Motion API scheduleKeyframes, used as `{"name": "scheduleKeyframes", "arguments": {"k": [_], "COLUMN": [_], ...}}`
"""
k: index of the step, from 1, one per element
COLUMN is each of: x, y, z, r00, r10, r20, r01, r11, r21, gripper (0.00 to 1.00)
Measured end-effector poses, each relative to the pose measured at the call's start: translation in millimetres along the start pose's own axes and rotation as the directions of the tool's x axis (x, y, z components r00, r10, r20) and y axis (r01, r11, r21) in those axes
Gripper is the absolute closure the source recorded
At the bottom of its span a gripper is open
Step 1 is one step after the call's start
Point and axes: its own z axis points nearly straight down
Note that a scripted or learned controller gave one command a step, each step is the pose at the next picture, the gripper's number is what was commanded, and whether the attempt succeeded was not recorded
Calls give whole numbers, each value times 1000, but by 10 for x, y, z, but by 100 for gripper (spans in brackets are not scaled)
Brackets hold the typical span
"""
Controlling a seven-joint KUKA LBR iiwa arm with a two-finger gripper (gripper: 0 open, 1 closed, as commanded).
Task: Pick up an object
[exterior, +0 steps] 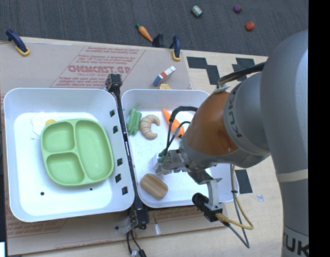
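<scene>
gripper [163, 164] is hovering low in the right bin [199, 94], center frame, beside the bread roll [154, 186]; finger state unclear.

Cardboard-topped bench [58, 63] with two white bins, left [15, 143] and right [138, 98], side by side.

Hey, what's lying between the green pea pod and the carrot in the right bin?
In the camera view, a croissant lies between the green pea pod and the carrot, on the right bin floor.
</scene>
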Motion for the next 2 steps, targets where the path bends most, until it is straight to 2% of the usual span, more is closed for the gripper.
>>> {"name": "scheduleKeyframes", "arguments": {"k": [1,2], "x": [0,0], "y": [0,11], "z": [0,-100], "r00": [1000,1000], "r10": [0,-7], "r20": [0,1], "r01": [0,7], "r11": [1000,1000], "r21": [0,-1], "gripper": [0,100]}}
